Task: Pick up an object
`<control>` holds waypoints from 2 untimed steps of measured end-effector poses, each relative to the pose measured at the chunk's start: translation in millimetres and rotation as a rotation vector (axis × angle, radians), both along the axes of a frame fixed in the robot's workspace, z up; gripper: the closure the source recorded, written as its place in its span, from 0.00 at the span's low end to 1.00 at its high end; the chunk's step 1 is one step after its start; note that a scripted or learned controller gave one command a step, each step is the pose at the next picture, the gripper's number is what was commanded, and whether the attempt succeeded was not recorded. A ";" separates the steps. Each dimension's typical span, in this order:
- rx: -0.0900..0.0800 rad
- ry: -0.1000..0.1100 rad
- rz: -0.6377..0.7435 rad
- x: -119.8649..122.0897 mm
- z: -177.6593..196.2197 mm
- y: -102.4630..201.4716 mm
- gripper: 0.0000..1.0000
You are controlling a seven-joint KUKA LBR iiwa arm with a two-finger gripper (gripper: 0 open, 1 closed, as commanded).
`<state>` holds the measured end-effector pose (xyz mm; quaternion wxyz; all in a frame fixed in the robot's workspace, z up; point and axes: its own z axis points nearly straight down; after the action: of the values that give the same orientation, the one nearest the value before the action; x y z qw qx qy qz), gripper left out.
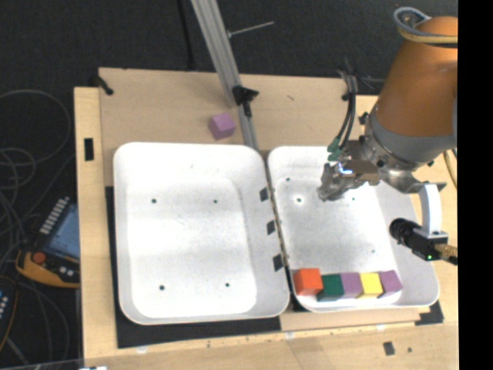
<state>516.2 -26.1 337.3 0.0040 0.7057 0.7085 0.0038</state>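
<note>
Camera view: right bin [362, 230] holds five blocks [348, 284]; hand [333, 185] state unclear.

Two white bins [192, 230] with a few small dark dots sit on a tan bench [154, 102] over a black floor. Along the lower edge of the right bin [339, 230] runs a row of blocks: orange [309, 280], green [331, 286], lilac [351, 284], yellow [372, 284], purple [390, 281]. Another lilac block [223, 126] lies upper centre. The arm [420, 83] is orange and grey.
</note>
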 end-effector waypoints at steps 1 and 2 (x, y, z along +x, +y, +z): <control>-0.001 0.012 0.000 31.5 -34.2 5.2 1.00; -0.002 0.008 0.009 31.4 -21.0 3.9 1.00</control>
<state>547.6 -22.2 316.3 0.0018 0.7026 0.7116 0.0001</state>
